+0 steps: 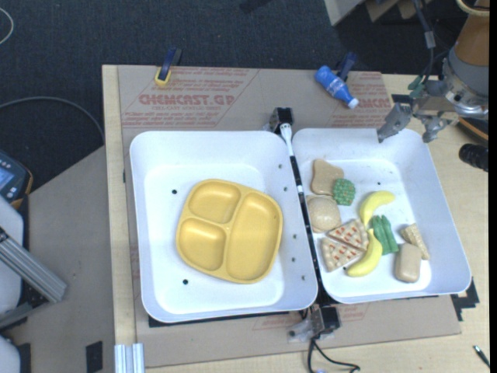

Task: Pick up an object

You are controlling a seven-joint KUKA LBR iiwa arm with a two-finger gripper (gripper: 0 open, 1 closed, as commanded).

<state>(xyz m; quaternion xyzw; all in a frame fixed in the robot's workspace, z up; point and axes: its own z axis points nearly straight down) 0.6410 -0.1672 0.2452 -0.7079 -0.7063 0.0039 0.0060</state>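
Note:
Toy food lies in the right bin (431,179): a tan bread piece (325,176), a green broccoli (344,191), two bananas (376,204) (367,260), a green bean pod (384,233), a waffle-like sandwich (344,243), a round bun (322,212) and two tan chunks (408,263). My gripper (410,127) hangs at the bin's far right corner, above the rim and apart from the food. Its two fingers are spread with nothing between them.
The left bin (155,169) holds a yellow divided plate (229,229). A blue clamp (335,83) and a yellow-tipped clamp (165,67) sit on the board behind the bins. A black clip (282,118) stands between the bins at the back.

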